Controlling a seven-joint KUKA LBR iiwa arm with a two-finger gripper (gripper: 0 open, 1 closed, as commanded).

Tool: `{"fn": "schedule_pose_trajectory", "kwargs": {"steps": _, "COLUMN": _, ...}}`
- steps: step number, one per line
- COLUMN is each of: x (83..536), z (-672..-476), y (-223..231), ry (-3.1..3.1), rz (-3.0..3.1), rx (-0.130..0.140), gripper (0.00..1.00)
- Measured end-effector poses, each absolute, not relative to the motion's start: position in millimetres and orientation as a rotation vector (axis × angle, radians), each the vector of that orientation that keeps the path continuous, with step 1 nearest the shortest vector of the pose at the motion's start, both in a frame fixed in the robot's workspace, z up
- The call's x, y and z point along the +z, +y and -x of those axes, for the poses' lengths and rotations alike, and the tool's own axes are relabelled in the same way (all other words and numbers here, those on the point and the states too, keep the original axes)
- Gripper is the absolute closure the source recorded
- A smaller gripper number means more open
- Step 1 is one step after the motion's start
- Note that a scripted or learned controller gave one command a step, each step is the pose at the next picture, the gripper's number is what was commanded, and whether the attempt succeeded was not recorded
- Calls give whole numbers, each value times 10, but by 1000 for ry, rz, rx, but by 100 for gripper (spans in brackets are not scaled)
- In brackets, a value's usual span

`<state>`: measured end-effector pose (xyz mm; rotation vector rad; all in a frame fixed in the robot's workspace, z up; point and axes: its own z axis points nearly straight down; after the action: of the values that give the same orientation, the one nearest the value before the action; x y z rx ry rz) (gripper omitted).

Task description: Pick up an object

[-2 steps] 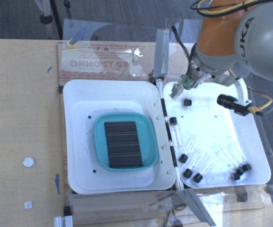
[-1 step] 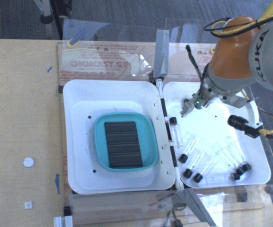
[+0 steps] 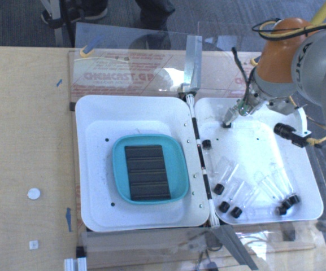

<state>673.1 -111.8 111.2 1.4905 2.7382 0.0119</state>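
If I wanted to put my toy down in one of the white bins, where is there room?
The left bin has bare floor as a band around the teal tray. In the right bin, the middle is free, between the gripper and the clear vials. The right bin's near edge is crowded with vials.

Bench top (image 3: 21, 123) = light wood/ply, fills left side of view. Clear plastic sheet (image 3: 129, 75) w/ red print lies at the back, some glare on it, blue tape tab (image 3: 87, 49) at its left corner. Small white disc (image 3: 34, 193) + tiny white bit (image 3: 33, 244) on the wood near left edge. Floor (image 3: 219, 4) beyond = dark grey carpet. Metal frame legs (image 3: 52, 4) top left, dark shoes (image 3: 151, 4) top centre. Lighting even, bright.
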Motion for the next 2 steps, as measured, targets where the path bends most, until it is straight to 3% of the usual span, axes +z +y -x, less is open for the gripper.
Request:
{"fn": "schedule_pose_trajectory", "kwargs": {"steps": 1, "x": 1081, "z": -6692, "y": -1403, "ry": 2911, "rz": -1060, "rx": 19, "gripper": 100}}
{"fn": "schedule_pose_trajectory", "kwargs": {"steps": 2, "x": 1273, "z": -6489, "y": -1517, "ry": 3061, "rz": -662, "rx": 1, "gripper": 100}}
